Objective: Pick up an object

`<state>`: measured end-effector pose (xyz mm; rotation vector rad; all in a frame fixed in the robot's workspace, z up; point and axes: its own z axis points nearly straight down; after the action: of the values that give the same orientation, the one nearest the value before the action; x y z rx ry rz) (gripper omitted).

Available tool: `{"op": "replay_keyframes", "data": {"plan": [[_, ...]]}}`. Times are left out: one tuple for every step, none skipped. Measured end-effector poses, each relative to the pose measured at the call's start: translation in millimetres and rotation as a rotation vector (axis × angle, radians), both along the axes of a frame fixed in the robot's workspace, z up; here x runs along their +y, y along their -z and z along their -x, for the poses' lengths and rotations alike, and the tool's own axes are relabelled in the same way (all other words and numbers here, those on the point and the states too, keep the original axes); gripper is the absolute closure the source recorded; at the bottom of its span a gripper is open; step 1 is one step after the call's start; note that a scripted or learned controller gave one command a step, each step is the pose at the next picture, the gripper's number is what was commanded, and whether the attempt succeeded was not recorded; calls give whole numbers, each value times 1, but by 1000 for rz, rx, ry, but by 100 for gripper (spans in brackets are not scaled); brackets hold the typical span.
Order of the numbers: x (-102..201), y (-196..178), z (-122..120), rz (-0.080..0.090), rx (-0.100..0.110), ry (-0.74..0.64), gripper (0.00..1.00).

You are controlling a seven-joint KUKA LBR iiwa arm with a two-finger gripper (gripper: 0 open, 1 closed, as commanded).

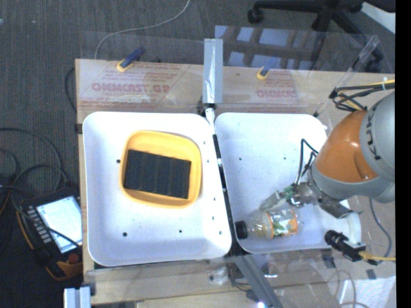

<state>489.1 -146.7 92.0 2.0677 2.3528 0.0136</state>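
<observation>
Yellow tray [162,142] with a dark slab [158,174] sits in your left bin [103,236], well apart from the arm. In the right bin [257,140] a clear plastic bottle [270,224] lies on its side near the front wall. The gripper [297,194] sits just above it; whether it is open or closed cannot be told. Expect the round bottle to roll or squirt away under a pinch.

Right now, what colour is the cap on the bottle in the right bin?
Black. The bottle lies on its side, cap toward the bins' divider, in the camera view.
</observation>
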Motion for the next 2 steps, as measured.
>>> {"op": "replay_keyframes", "data": {"plan": [[-26, 0, -2, -5, -5, 328, 0], [-10, 0, -40, 3, -2, 399, 0]]}}
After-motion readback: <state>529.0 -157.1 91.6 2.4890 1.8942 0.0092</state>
